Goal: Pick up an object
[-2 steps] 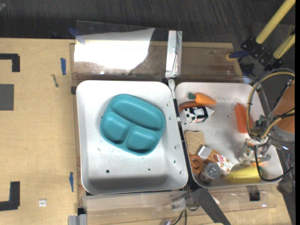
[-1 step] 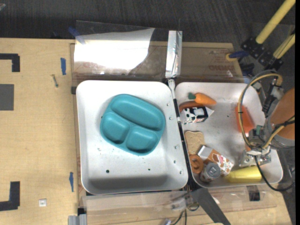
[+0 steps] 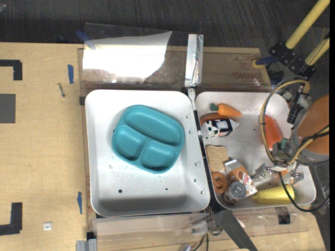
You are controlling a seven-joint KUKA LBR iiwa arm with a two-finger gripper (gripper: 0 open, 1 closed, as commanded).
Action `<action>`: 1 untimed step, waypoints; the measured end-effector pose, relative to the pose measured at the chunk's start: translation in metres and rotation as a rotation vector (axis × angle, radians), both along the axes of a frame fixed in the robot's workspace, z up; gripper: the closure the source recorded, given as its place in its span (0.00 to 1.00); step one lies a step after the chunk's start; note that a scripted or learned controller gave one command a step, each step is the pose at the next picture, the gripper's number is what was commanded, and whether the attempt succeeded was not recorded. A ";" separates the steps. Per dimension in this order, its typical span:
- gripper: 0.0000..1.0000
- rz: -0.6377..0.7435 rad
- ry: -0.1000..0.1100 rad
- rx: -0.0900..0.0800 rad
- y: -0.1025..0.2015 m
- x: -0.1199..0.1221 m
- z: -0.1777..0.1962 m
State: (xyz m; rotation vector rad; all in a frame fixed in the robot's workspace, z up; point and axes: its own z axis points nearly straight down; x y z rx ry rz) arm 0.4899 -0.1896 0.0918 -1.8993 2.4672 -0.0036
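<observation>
Hand low in the right bin, over the toys.

The hand point(image 3: 269, 175) hangs in the right bin point(image 3: 251, 101); I cannot tell how it is set. A yellow piece point(image 3: 272, 194) lies just below it, long axis left-right, a can point(image 3: 236, 191) just left. The carrot point(image 3: 228, 110) sits farther off. A teal tray point(image 3: 148, 137) fills the left bin point(image 3: 99, 140). No legible writing.

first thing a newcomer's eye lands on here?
Probably the teal divided plate, upside down or not I cannot tell, alone in the middle of the left bin. Next, the clutter in the right bin: a toy carrot near its far edge, a slice of toast by its left wall, and a yellow object at the near edge. The gripper hangs low over that near right corner.
</observation>
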 end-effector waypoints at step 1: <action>0.00 -0.005 0.021 0.010 -0.010 0.061 -0.002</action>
